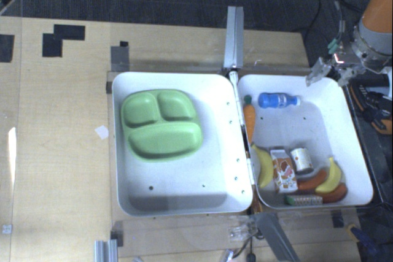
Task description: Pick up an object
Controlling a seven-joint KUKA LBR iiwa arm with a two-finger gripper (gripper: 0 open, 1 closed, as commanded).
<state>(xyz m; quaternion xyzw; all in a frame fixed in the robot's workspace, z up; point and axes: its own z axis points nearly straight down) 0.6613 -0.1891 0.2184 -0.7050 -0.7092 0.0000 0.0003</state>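
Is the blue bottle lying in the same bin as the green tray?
No, the bottle lies in the right bin; the tray is in the left bin.

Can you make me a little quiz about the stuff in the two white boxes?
1. True or false: the green plate lies in the left bin.
2. Which lies nearest the gripper? A) blue bottle B) small can C) carrot
3. Fill in: the juice carton lies between a banana and the small ____.

Key: 1 true; 2 A; 3 can.
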